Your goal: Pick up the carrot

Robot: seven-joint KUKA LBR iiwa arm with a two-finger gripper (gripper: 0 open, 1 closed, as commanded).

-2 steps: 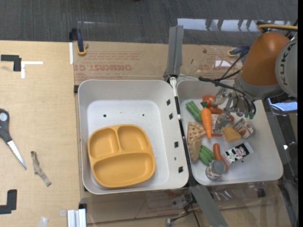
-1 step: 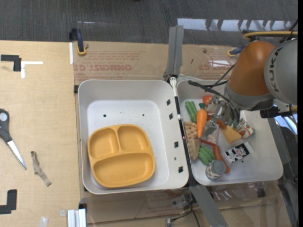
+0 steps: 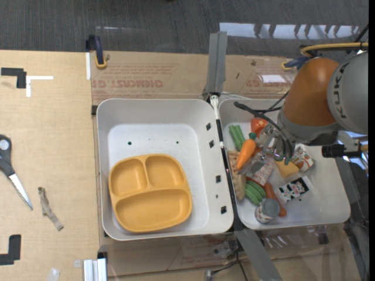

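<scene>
The carrot point(image 3: 246, 151) is orange with a small green top and lies tilted in the left part of the right bin point(image 3: 328, 212), among other toy foods. My gripper point(image 3: 268, 148) hangs low over that bin, just right of the carrot and close against it. The grey wrist with its orange band point(image 3: 313, 92) hides the bin's back right area. Whether the carrot is touched or held is not visible from this angle.
Around the carrot lie green bean-like pieces point(image 3: 236, 136), a cheese wedge point(image 3: 287, 168), a green vegetable point(image 3: 255, 192), a round can point(image 3: 268, 211) and a black-and-white block point(image 3: 293, 189). The left bin point(image 3: 117, 127) holds a yellow divided plate point(image 3: 151, 191). Scissors point(image 3: 12, 174) lie on the bench at left.
</scene>
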